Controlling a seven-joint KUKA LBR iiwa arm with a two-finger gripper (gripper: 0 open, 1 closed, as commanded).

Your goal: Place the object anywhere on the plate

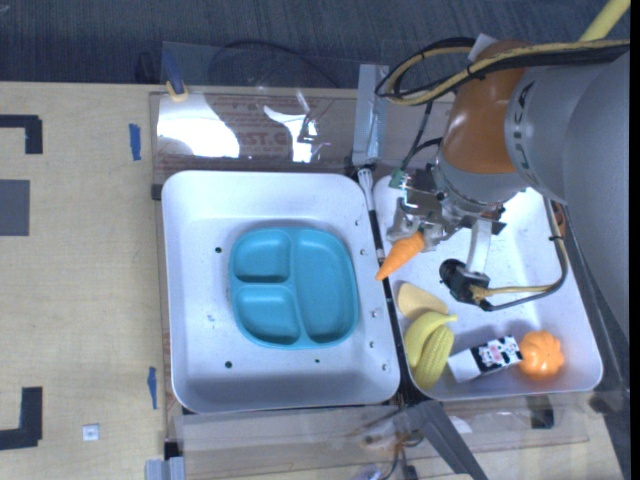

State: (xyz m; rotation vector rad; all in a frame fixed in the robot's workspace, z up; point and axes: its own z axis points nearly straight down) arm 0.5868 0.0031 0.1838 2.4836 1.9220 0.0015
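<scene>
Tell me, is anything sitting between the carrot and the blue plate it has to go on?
Only the bin walls where the two bins meet; the carrot hangs at the pincer right over them. Beyond that, the left bin's floor and the blue plate carry nothing visible in the way.

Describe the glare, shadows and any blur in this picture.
Camera view: strong glare whitens the clear plastic sheet behind the left white bin; the blue divided plastic plate is evenly lit and sharp; the grey arm with its orange band looks soft, shading the right white bin around the orange toy carrot.
</scene>
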